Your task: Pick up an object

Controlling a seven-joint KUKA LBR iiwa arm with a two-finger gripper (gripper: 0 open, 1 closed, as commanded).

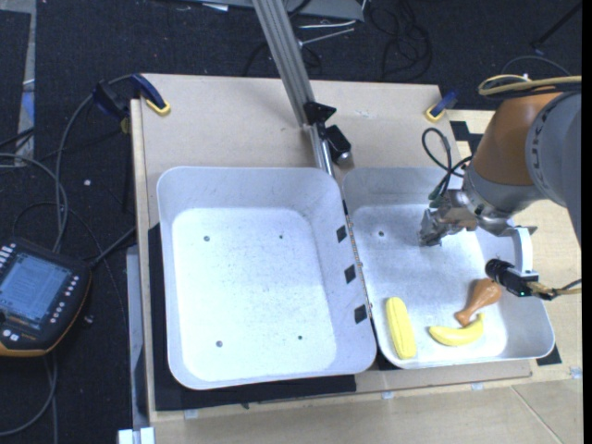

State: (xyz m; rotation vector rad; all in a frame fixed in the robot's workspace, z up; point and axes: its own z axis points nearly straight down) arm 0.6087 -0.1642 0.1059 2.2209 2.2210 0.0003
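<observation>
**Hand low in right bin, nothing seen in grasp**

Three candidate objects noted in the right bin (370, 202), all toward the near edge from the hand (433, 233): yellow corn cob (400, 327) lying lengthwise, well apart from the hand on its near-left; yellow banana (456, 335) lying flat, nearer the camera than the hand; brown drumstick-shaped toy (479, 298) just above the banana, tip close to or touching it, closest of the three to the hand yet clearly apart. Hand positioned over bare bin floor, pointing down. Cannot tell whether open or closed; no object seen in it. Left bin (176, 192) far off on the hand's other side, on the same desk (231, 118).

Risks, as judged: closing here likely to catch nothing, since no object lies beneath. Banana and drumstick crowded together, so a descent between them could nudge one aside or pinch both. Banana and cob sit near the bin's front wall; fingers may strike it.
</observation>
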